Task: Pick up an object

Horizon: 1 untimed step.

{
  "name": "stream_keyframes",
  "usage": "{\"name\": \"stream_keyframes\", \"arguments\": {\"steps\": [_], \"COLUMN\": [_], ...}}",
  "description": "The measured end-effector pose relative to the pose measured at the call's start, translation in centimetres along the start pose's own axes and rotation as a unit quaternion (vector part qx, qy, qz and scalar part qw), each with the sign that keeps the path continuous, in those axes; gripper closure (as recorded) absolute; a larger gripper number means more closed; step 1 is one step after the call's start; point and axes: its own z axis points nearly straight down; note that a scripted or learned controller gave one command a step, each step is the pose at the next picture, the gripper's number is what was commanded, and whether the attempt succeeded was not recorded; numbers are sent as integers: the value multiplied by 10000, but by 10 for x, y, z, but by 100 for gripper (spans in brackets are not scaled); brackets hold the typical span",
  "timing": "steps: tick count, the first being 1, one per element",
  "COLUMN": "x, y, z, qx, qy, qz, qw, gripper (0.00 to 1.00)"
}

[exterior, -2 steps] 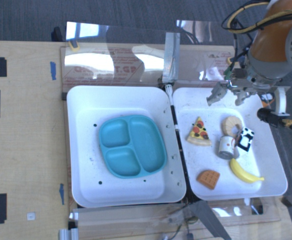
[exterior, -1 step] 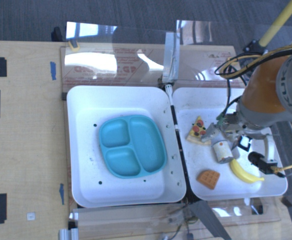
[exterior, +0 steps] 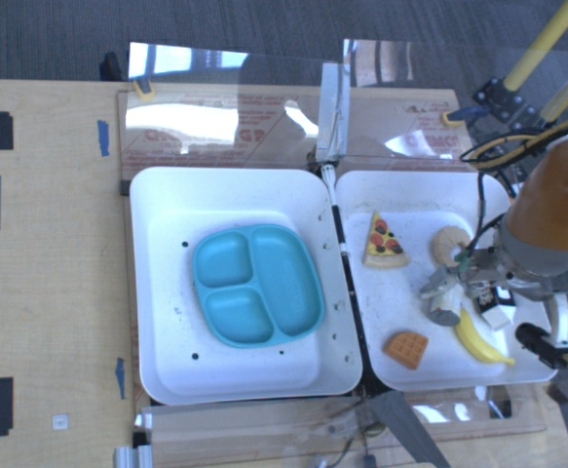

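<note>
The right bin [exterior: 410, 203] holds a pizza slice toy [exterior: 385, 241], a tan round cookie [exterior: 448, 245], a waffle [exterior: 406, 348] and a yellow banana [exterior: 479, 338]. My gripper [exterior: 447, 295] is lowered into this bin, between the cookie and the banana, just left of the banana's upper end. Its grey tips are near the bin floor. No object is visibly between them.
The left bin [exterior: 157, 261] carries a blue divided plate [exterior: 257, 284]. Clear plastic walls [exterior: 332, 115] stand behind both bins. The arm's orange band [exterior: 554, 203] and cables hang over the right bin's right side.
</note>
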Motion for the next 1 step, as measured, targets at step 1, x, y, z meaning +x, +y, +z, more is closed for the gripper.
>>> {"name": "stream_keyframes", "arguments": {"steps": [1], "x": [-2], "y": [1], "z": [-10], "qx": [-16], "qy": [-26], "qz": [18], "qw": [10000], "gripper": [100]}}
